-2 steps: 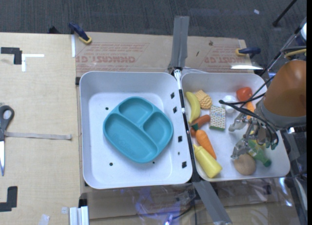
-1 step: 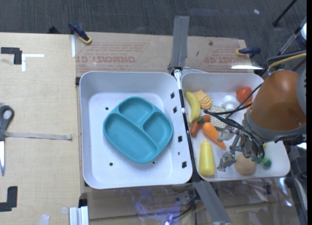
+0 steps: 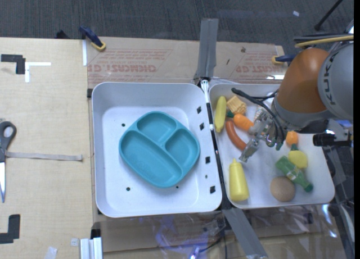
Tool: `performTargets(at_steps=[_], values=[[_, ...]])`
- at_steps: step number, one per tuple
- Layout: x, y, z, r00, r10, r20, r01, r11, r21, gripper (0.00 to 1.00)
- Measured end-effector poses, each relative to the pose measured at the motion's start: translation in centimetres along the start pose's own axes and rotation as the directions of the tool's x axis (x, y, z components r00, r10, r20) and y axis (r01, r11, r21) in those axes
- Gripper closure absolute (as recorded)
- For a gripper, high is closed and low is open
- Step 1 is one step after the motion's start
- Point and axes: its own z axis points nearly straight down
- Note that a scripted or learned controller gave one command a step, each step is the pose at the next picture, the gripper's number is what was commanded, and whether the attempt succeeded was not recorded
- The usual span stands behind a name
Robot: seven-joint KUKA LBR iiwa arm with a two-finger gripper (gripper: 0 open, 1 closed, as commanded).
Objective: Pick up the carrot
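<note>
Nearest us, along the front of the right-hand shallow white bin [image 3: 320, 199], we see a yellow plastic bottle [image 3: 238, 180] lying on its side, a round brown potato-like ball [image 3: 282, 189] and a green plastic bottle [image 3: 292, 172] with a yellow lemon [image 3: 298, 158] just beside it. In the left white bin [image 3: 107, 157] sits a teal divided plastic plate [image 3: 160, 148]. Further back, the end effector [image 3: 251, 148] hangs low over the right bin near a red sausage [image 3: 235, 134]; we cannot tell how its fingers stand. The orange carrot [image 3: 243, 121] lies on the bin floor just behind it, beside a yellow corn cob [image 3: 220, 113] and a tan cracker-like piece [image 3: 237, 105]. On the desk [image 3: 45, 128] at far left lie scissors [image 3: 4, 145].
</note>
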Motion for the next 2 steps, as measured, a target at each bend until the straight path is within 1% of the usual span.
performTargets(at_steps=[1, 2], values=[[-2.7, 1.8, -0.1, 0.977, 0.213, 0.001, -0.213, 0.977, -0.001, 0.0], [-7.1, 2.6, 0.3, 0.973, 0.23, -0.021, -0.23, 0.973, 0.016, 0.0]])
